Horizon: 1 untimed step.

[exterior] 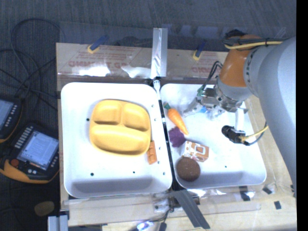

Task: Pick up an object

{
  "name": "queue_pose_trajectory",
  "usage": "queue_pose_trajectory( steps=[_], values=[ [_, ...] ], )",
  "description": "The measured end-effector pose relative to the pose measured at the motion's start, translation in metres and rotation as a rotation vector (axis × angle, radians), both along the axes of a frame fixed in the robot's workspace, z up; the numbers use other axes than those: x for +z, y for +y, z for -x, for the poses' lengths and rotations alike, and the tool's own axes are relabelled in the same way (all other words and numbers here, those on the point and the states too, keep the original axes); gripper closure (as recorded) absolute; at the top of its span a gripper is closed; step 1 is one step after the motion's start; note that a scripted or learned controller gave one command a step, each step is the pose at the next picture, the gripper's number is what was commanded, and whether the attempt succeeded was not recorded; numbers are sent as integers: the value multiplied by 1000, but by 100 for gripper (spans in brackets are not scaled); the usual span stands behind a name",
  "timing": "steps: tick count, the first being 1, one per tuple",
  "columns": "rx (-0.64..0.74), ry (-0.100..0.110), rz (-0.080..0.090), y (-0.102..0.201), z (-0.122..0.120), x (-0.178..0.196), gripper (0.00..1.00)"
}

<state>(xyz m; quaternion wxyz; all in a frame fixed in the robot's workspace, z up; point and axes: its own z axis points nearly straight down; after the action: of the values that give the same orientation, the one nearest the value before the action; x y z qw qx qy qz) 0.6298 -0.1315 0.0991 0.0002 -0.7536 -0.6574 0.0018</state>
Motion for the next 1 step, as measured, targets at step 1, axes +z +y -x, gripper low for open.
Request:
queue_pose_trajectory(
  steps=[1],
  values=[
    [232, 39, -1, 28, -28, 10, 0]
  ],
)
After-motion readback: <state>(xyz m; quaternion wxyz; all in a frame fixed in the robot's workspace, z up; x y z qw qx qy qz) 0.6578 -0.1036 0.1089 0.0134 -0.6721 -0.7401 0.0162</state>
